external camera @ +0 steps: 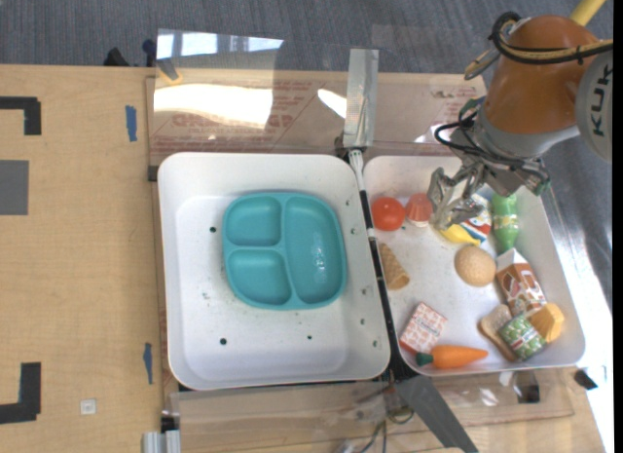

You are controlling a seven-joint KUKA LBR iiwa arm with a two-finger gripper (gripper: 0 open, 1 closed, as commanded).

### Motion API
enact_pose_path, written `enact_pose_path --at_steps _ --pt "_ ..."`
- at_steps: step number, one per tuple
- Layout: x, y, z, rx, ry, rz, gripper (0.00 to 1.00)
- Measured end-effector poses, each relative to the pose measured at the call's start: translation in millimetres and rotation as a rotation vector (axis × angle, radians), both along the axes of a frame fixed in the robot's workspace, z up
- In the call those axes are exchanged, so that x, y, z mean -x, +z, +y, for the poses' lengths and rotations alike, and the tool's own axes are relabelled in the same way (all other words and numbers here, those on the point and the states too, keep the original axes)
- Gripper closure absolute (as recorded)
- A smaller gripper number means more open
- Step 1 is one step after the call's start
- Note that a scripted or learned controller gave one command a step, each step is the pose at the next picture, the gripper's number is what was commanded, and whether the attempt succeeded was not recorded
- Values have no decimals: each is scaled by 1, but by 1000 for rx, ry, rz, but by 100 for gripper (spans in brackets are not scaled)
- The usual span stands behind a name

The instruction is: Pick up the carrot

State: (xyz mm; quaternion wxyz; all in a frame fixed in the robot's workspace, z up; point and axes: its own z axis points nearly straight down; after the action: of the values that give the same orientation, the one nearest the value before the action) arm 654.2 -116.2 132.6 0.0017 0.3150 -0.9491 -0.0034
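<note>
- Carrot (458,355) is lying at 6 o'clock in the right bin (569,276), beside a small carton (422,327).
- Gripper (451,209) is hovering at 12 o'clock; grasp state cannot be determined.
- Recommended: descend across the carrot's width, avoiding the carton.

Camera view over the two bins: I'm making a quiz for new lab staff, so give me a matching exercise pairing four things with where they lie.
Things:
1. carrot
2. teal divided plate
3. red tomato
4. gripper

Places:
A. middle of the left bin
B. near front edge of the right bin
C. over the back of the right bin, by the yellow item
D. back left corner of the right bin, beside the divider

Pairs: 1-B, 2-A, 3-D, 4-C
</note>
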Motion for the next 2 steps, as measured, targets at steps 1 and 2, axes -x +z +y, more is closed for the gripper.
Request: enact_pose_path --at_steps 1,2 --pt "36 72 22 4 -175 -14 100" --pt "81 -32 0 4 -565 -14 100"
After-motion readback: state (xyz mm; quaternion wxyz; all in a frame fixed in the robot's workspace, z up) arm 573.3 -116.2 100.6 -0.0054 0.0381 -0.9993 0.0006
